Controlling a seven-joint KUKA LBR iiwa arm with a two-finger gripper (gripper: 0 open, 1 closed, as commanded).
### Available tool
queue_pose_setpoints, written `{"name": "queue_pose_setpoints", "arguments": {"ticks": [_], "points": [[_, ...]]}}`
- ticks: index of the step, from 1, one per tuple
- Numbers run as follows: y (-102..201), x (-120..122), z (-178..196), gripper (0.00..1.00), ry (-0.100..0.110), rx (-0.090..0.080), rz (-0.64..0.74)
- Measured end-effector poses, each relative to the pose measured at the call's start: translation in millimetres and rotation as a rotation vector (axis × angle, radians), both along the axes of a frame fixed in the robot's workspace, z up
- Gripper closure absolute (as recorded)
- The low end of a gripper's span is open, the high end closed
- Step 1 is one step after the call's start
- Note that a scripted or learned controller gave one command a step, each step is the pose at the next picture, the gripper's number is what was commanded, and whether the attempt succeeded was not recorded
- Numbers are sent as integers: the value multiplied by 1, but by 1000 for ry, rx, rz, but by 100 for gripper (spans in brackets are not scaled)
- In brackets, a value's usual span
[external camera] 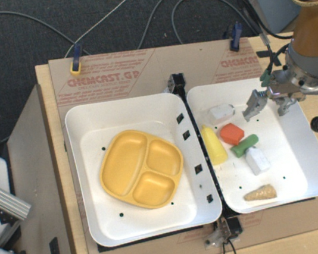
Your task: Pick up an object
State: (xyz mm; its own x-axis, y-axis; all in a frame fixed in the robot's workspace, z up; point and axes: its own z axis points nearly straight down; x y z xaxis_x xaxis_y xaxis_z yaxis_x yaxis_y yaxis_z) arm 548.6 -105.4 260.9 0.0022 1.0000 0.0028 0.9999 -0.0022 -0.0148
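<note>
Orange block (231, 134) lies below-left of the seemingly open tool (268, 105).

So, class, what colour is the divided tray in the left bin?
Yellow: the divided tray shows plainly in the camera view.

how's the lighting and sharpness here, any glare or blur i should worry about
In the camera view the light is even and soft: the yellow tray casts only a faint shadow in the left bin, and the white bin floors look bright but not blown out. The small items such as the orange block are reasonably sharp; the gripper looks slightly soft, its fine detail hard to read.
</note>
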Motion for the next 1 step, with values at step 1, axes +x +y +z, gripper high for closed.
{"name": "queue_pose_setpoints", "arguments": {"ticks": [1], "points": [[0, 2, 7, 0, -13, -1, 3]]}}
